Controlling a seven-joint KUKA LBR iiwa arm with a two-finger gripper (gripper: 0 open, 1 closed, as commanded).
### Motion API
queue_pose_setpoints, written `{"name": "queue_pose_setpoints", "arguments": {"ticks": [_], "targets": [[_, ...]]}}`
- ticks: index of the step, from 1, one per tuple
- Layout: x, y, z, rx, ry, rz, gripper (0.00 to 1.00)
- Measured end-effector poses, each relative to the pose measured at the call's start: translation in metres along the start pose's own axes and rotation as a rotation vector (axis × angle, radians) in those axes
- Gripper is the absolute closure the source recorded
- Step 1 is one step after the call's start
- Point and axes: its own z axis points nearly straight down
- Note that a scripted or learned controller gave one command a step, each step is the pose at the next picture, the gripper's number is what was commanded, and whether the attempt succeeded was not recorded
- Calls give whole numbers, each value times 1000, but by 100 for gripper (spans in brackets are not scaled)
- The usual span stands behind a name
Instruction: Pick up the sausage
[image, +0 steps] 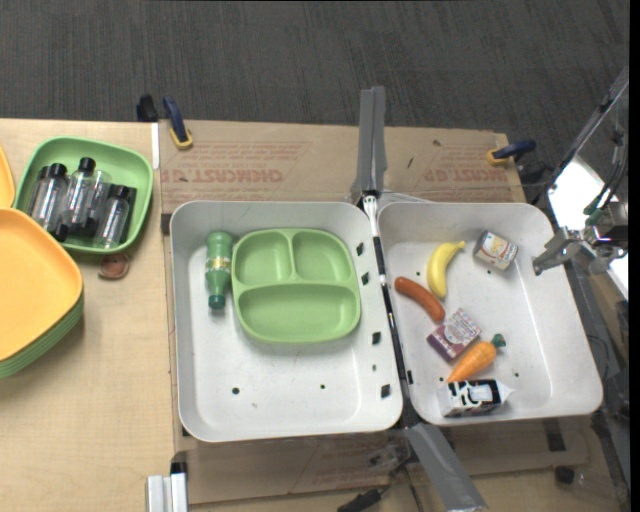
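Note:
The sausage (420, 298), reddish-brown and slightly curved, lies in the right bin (560, 330) near its left wall, just below and left of a banana (443, 266). My gripper (550, 260) is at the right bin's right rim, far to the right of the sausage, and nothing shows in it. Most of the arm is cut off by the view's right edge.
The right bin also holds a small pale tin (496, 250), a purple packet (455, 333), a carrot (472, 360) and a black-and-white carton (472, 397). In the left bin (280, 400) are a green divided plate (296, 285) and a green bottle (217, 268). Orange plates (35, 290) sit at far left.

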Motion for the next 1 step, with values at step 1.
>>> {"name": "queue_pose_setpoints", "arguments": {"ticks": [1], "targets": [[86, -11, 105, 0, 0, 46, 0]]}}
